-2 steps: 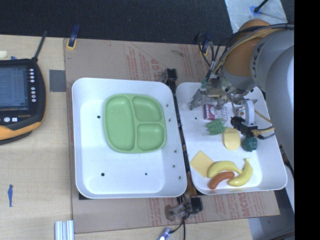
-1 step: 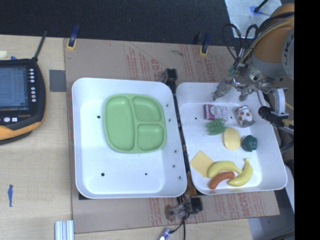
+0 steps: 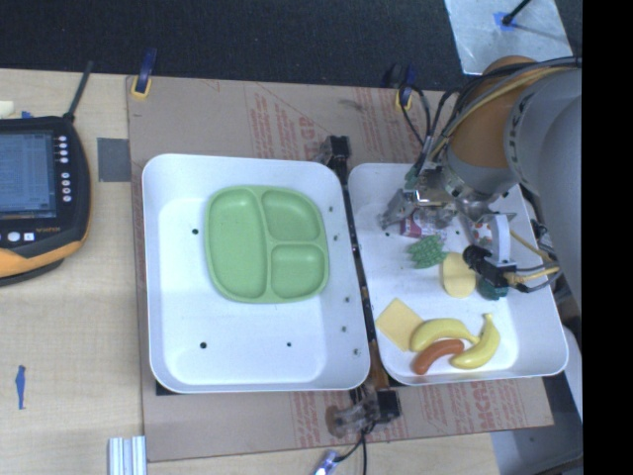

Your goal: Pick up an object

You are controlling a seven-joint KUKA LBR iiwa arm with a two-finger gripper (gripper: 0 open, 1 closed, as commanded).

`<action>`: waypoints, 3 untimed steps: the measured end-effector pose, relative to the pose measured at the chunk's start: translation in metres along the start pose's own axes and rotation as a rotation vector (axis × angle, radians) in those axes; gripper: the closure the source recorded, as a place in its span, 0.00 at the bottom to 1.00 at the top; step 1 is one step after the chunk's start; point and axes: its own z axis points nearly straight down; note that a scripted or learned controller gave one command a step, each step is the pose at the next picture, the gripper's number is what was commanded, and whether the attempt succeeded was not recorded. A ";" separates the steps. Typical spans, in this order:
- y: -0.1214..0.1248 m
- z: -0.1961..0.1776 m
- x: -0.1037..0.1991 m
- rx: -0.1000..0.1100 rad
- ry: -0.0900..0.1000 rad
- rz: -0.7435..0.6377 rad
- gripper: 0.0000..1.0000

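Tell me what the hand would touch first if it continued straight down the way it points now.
Probably the small pink object under the hand; the green broccoli-shaped toy lies just beside. Depth is unclear.

In the right bin (image 3: 529,362) I see a yellow cheese wedge (image 3: 398,323), two bananas (image 3: 465,340), a red sausage (image 3: 437,355), green broccoli (image 3: 427,252) and a pale lemon (image 3: 457,276), all lying loose.
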 end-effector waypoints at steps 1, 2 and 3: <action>0.001 -0.012 -0.002 -0.003 -0.003 -0.001 1.00; 0.001 -0.012 -0.002 -0.003 -0.003 -0.001 0.00; 0.001 -0.022 -0.003 -0.002 -0.003 -0.002 1.00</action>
